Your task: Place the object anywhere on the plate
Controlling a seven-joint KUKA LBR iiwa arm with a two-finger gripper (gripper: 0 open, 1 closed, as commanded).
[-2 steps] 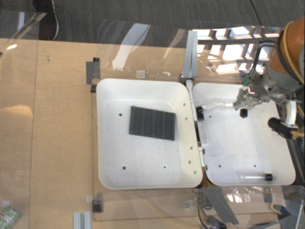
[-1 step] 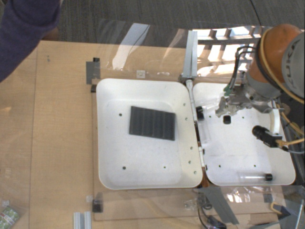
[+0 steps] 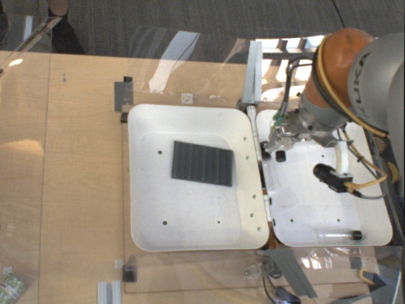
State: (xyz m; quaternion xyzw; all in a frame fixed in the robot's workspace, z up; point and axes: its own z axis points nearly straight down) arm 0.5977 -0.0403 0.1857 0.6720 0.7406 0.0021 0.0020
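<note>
Two shallow white bins are seen side by side on the wooden bench (image 3: 63, 170). In the left bin (image 3: 142, 233) a dark grey ribbed plate (image 3: 202, 163) is laid flat near the middle, slightly towards the bin's upper edge in the view, its long sides roughly parallel to that edge. The task's object, a slim clear tube (image 3: 335, 235) with a black cap, is found in the right bin (image 3: 380, 230), lying along its lower edge near the lower right corner, cap end towards that corner, well apart from the plate. The grey arm (image 3: 373, 81) is extended over the right bin, and the gripper (image 3: 276, 149) is held low near that bin's upper left corner, just beside its left edge. Whether the gripper is spread or pressed together cannot be told.
</note>
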